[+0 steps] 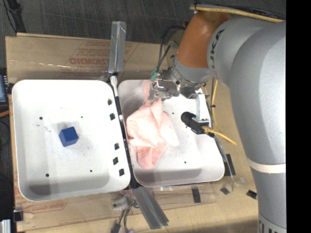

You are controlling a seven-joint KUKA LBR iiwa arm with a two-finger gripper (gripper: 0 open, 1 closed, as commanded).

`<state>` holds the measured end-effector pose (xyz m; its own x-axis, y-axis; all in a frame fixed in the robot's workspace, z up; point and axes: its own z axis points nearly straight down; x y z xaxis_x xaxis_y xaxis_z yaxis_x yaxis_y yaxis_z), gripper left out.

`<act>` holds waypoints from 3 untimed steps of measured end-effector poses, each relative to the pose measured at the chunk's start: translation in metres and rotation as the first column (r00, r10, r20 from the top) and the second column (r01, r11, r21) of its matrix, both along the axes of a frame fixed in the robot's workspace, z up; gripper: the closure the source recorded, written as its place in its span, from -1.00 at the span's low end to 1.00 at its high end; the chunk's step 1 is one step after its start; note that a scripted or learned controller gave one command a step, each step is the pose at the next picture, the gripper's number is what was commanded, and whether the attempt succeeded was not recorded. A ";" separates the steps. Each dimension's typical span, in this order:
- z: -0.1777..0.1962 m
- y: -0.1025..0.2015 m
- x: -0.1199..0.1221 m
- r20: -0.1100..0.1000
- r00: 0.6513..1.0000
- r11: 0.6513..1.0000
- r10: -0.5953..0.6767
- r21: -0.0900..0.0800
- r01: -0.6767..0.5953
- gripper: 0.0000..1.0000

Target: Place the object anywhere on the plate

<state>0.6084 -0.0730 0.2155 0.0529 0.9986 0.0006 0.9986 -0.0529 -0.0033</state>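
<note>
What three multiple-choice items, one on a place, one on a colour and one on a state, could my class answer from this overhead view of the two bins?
1. Where does the small cube lie?
A. In the left bin
B. In the right bin
C. On the cardboard outside the bins

2. What colour is the cloth in the right bin?
A. Green
B. Pink
C. Black

3. How does the cloth lie?
A. Folded into a neat square
B. Rolled into a tight tube
C. Crumpled in a loose heap

Answers:
1. A, since the blue cube sits on the floor of the left bin, apart from its walls.
2. B, since the fabric is pale pink against the white bin.
3. C, since it shows uneven folds and bunches, with the arm's wrist above its far end.
</note>
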 end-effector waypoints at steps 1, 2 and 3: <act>0.016 0.001 0.001 0.001 1.000 1.000 0.008 0.000 -0.008 1.00; 0.014 0.053 -0.022 -0.002 0.916 0.916 0.402 0.001 -0.402 1.00; 0.008 0.098 -0.038 0.000 0.683 0.683 0.730 0.001 -0.730 1.00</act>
